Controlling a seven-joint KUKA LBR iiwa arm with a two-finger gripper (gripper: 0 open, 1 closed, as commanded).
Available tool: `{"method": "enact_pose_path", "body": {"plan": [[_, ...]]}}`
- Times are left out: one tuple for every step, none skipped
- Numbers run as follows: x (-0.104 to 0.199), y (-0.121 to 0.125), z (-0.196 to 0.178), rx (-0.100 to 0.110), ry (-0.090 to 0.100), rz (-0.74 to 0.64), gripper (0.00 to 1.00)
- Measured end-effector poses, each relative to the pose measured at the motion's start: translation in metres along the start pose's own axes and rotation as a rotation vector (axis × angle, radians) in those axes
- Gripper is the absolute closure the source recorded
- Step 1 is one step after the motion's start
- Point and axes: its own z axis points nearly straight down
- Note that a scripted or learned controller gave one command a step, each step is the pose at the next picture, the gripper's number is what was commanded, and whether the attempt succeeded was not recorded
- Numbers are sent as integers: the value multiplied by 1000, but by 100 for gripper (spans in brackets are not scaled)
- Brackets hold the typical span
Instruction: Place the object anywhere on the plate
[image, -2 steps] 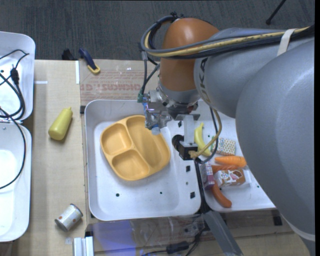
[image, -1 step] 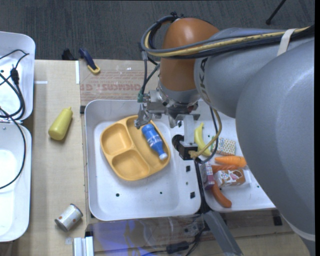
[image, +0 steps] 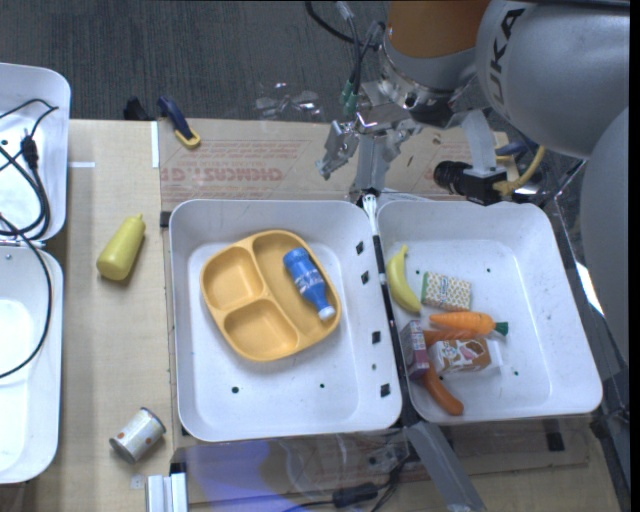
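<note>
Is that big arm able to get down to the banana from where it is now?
Probably yes. The gripper hangs above the far edge where the two bins meet, and the banana lies close by in the right bin, uncovered on top, with only a small packet beside it.

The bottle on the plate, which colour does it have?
The bottle is blue with a white cap, lying in the yellow plate; the camera view shows it clearly.
</note>
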Motion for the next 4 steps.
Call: {"method": "enact_pose_path", "body": {"plan": [[-43,-13,-107,1,1,96,0],[33,9,-109,1,1,25,0],[33,10,-116,4,-2,25,100],[14,5,-108,4,1,-64,100]]}}
